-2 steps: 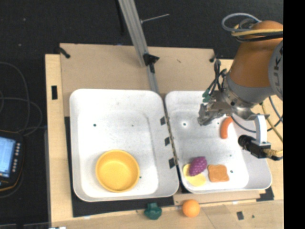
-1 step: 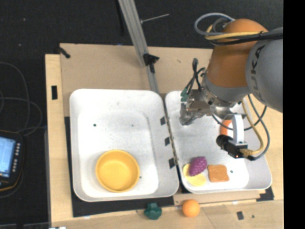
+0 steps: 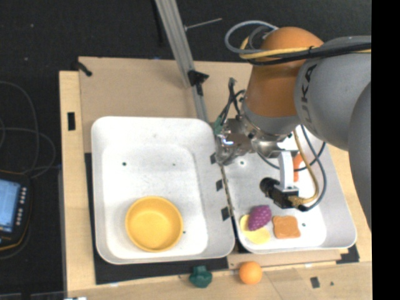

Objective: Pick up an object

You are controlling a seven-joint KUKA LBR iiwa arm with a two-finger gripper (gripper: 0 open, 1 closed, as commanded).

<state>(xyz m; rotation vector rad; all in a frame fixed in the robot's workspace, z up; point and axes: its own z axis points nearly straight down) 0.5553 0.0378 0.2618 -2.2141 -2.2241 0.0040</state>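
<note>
Camera view, looking down: the grey robot arm [image 3: 331, 99], with part of "KUKA" readable on it, sets its gripper [image 3: 230, 144] over the top left corner of the right shallow white bin [image 3: 334, 227]. I cannot tell whether the gripper is open or closed. At that bin's near edge lie a purple grape cluster [image 3: 260, 216], its long axis tilted up to the right, touching a flat yellow slice [image 3: 255, 235], and an orange squarish block [image 3: 286, 227]. A yellow round bowl [image 3: 154, 223] sits in the left shallow white bin [image 3: 156, 142].

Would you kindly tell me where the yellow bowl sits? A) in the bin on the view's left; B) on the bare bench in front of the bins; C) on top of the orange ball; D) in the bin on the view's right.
A: the yellow bowl rests on the floor of the white bin on the view's left, in its near part.
</note>
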